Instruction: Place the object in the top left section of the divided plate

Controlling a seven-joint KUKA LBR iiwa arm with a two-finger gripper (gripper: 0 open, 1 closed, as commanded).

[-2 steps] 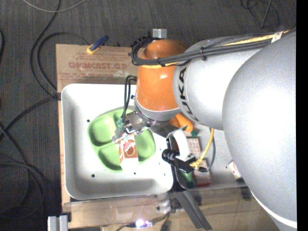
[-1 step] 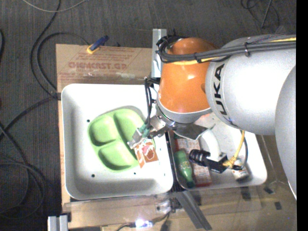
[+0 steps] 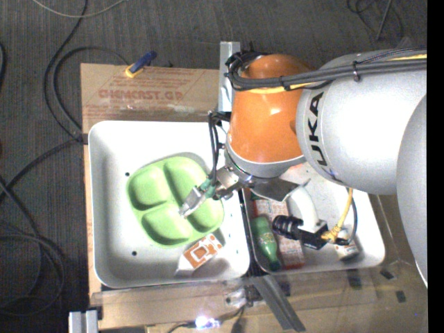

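Note:
A light green divided plate (image 3: 166, 196) with four sections lies in the left bin (image 3: 111, 151). My gripper (image 3: 196, 198) hangs over the plate's right side, near the ridge between its two right sections. The grey arm with its orange band (image 3: 267, 123) reaches in from the right and hides the strip between the bins. An orange and white packet (image 3: 202, 252) lies on the left bin's floor just below the plate, apart from the gripper. Whether anything sits in the gripper is too small to make out.
The right bin (image 3: 368, 255) holds a green bottle (image 3: 266, 240) lying beside a red packet (image 3: 291, 255), mostly under the arm. A brown cardboard sheet (image 3: 146, 96) lies behind the left bin, with a blue and yellow clip (image 3: 140, 62) at its top edge.

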